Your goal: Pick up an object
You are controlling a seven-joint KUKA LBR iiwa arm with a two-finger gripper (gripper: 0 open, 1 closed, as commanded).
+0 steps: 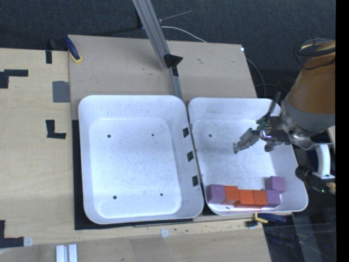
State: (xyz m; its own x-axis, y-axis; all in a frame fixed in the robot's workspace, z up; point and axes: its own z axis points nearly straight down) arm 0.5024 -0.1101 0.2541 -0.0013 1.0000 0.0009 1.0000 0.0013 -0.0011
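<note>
We hover our hand (244,142) over the middle of the right bin (229,109); we cannot tell how it is set. The purple and orange blocks (246,194) lie untouched along the near wall, well apart. Nothing is picked yet.

Both bins, the left bin (133,157) and the right bin (229,124), look like smooth, slightly glossy white plastic, speckled with fine dark flecks. The counter (32,146) shows pale, matt wood grain, patched with strips of matt black tape (53,129). A slanted rail (150,21) has a dull, ribbed metal look. The blocks (245,194), purple and orange, appear matt and smooth-faced. The pincer (242,143) looks like dull grey metal.
</note>
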